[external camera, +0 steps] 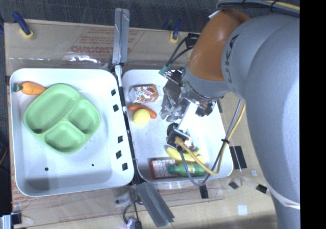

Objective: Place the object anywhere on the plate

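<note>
Beside plate (61, 117), left bin (20, 172) holds carrot (31, 88).

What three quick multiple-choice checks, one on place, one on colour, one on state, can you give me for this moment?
1. Where is the carrot?
A. left bin, beside the plate
B. right bin
C. on the plate

2. What colour is the plate?
A. white
B. green
C. red

3. How does the lemon lie?
A. on the plate
B. loose in the right bin
C. outside both bins

Answers: 1 A, it lies at the left bin's upper corner, off the plate. 2 B, it is pale green. 3 B, it rests left of the gripper.
</note>
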{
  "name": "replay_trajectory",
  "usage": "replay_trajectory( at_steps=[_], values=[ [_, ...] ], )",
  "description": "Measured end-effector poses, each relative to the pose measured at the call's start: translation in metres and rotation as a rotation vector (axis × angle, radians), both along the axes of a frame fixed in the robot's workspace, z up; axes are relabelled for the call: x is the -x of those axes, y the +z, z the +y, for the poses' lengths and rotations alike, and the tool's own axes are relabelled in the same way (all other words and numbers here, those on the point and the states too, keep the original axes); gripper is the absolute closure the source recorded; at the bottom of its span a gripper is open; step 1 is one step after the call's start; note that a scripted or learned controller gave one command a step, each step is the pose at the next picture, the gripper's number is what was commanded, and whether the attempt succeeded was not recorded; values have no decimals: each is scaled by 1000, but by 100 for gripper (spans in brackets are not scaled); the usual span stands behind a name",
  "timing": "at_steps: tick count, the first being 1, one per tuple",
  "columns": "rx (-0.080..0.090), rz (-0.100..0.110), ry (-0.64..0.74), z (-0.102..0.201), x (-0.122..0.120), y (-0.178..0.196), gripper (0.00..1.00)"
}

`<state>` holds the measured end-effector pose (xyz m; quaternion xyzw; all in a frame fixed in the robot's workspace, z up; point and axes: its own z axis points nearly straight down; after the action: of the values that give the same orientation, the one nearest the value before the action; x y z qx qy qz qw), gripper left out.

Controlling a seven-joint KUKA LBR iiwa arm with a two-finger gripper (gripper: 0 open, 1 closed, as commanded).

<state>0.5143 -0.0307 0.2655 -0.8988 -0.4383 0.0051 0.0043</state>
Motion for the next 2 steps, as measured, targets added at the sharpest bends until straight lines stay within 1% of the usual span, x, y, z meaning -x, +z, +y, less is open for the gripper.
replay_trajectory(
  at_steps=[1, 2],
  values=[
    [3, -7, -107, -16, 39, -34, 100],
    [1, -9, 341, 69, 23, -32, 100]
  ],
)
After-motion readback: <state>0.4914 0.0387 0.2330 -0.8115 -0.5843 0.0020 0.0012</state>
